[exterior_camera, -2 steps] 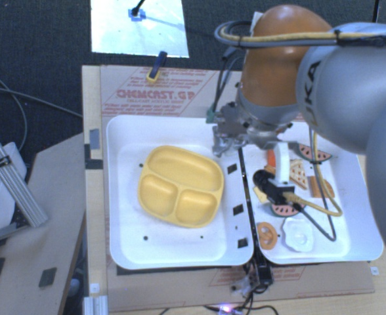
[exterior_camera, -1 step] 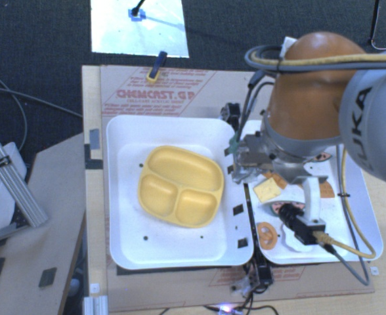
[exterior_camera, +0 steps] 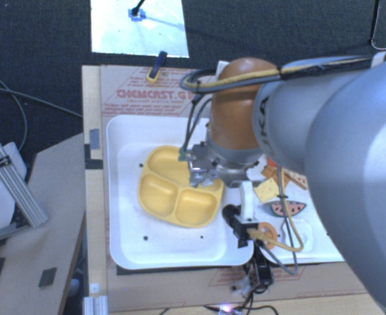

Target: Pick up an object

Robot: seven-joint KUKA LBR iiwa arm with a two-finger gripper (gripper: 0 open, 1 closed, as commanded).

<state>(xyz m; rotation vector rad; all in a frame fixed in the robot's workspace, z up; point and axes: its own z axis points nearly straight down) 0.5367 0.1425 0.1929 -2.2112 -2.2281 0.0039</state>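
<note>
We see two white bins side by side on the tabletop. The left bin (exterior_camera: 128, 245) holds one thing, a yellow plate (exterior_camera: 173, 194). The plate lies flat near the middle of the bin and has three parts, one at the far side and two at the near side. All three parts look bare. The gripper (exterior_camera: 201, 169) hangs low over the plate's right side, right at its edge. The big grey arm (exterior_camera: 337, 130) hides it from above, so we cannot tell if the gripper is spread or pressed together, or if it holds anything. The arm also covers most of the right bin (exterior_camera: 311, 236). In the part of that bin we can see, there is a small tan square (exterior_camera: 266, 190). Just beside it lies a toy watermelon slice (exterior_camera: 289, 209), red with dark seeds. Some more small things peek out past them, but we cannot tell what they are. Both bins rest on a brown cardboard sheet (exterior_camera: 147, 100) with red letters.
</note>
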